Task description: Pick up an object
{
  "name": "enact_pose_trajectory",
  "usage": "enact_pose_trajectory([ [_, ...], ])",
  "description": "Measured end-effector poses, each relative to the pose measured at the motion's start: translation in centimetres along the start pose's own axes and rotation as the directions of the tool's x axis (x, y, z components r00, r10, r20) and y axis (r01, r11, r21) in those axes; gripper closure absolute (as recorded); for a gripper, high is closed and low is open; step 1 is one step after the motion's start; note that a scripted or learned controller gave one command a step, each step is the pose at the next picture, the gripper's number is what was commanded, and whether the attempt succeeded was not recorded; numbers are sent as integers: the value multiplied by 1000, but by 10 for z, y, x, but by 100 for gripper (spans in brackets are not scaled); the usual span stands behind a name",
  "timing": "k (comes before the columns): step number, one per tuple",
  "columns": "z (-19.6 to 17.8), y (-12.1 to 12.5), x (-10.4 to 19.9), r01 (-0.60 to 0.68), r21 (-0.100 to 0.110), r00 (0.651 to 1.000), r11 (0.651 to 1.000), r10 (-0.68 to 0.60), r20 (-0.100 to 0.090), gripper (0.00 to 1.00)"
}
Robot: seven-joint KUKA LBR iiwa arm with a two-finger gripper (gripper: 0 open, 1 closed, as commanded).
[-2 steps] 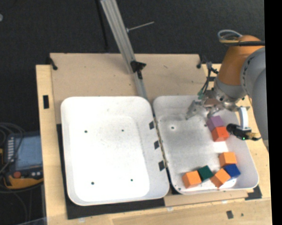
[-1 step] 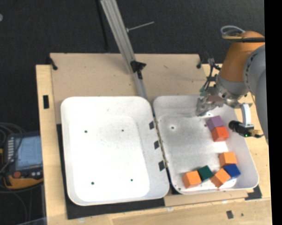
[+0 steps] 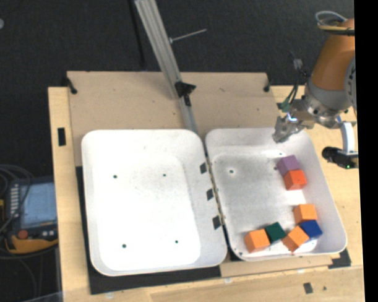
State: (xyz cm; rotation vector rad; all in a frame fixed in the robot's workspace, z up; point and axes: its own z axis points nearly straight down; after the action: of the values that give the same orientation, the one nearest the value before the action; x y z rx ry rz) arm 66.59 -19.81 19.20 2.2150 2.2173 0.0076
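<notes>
Camera view shows you the gripper over the right bin's 1 o'clock rim; I cannot tell its state. The purple block touches a red-orange block just below; bare floor lies left.

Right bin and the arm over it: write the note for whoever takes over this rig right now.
Gripper: above the far edge of the right-hand shallow white bin, nothing visible between its fingers; open or shut cannot be told.
Things: all blocks lie in the right-hand bin. A purple cube touches a red-orange cube near the right wall. Along the near edge: an orange cube, a dark green cube, another orange cube, a blue cube, and an orange cube just above it.
Done: nothing picked yet.
Left: descend, grasp one block, lift. The purple cube is nearest the gripper.
</notes>
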Motion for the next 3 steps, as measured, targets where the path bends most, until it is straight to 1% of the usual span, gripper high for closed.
enact_pose_trajectory([
  [1,-45,2,-1,2,2,1000,1000,-2,-1,100],
  [2,-42,4,42,5,8,1000,1000,-5,-1,100],
  [3,-51,-4,97,6,8,1000,1000,-6,-3,100],
])
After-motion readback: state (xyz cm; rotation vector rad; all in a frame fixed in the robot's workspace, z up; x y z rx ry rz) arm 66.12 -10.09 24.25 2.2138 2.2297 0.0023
